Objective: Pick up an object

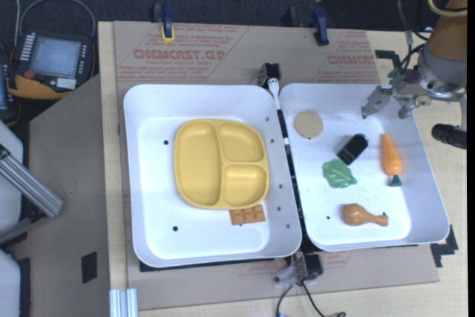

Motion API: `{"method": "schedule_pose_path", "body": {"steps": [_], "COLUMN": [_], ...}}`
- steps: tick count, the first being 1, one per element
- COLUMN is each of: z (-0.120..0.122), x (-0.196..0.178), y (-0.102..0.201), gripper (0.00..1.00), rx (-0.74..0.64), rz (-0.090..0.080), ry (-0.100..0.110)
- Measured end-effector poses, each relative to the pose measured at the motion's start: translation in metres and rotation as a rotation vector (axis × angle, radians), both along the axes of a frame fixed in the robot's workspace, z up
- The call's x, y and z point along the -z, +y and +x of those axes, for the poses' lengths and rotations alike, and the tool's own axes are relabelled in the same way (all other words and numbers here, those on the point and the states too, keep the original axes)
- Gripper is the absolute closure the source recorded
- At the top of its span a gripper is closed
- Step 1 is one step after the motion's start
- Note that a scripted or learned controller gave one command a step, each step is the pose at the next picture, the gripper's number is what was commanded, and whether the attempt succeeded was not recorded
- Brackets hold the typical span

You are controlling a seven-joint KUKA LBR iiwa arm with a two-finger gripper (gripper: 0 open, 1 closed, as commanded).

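We see two white bins side by side on a bench covered with brown board that bears red printed writing; we read "CHEMCAST G.P" [179,54] above the left bin, and the same print repeats, fainter and partly cut off, along the top right and along the front edge, where we cannot read it. The left bin [148,182] holds a yellow divided plate [220,162] with three compartments, and a small brown waffle piece [248,216] lies just in front of the plate, touching its front rim. The right bin [423,189] holds five things: a round tan cookie [309,124] near its back left corner, a black block [352,148] lying tilted near the middle, a green leafy piece [339,174] just in front of the block, a carrot [391,157] lying lengthwise toward the right side, and a brown drumstick [363,216] near the front. The gripper [387,104] hangs over the back right part of the right bin, behind the carrot and well apart from the cookie; its two grey fingers are spread wide, with nothing between them. At far left a handheld control pad [52,59] with a dark screen rests beside the bench; its screen text is too small to read.
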State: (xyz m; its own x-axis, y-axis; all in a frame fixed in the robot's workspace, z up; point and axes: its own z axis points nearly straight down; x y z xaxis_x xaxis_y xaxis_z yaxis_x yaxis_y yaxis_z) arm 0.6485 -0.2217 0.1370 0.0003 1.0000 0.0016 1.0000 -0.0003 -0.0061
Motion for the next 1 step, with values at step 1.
{"method": "schedule_pose_path", "body": {"steps": [1], "z": [0.0012], "x": [0.0512], "y": [0.0041], "gripper": [0.0], "rx": [-0.004], "rz": [0.007], "ry": [-0.003]}}
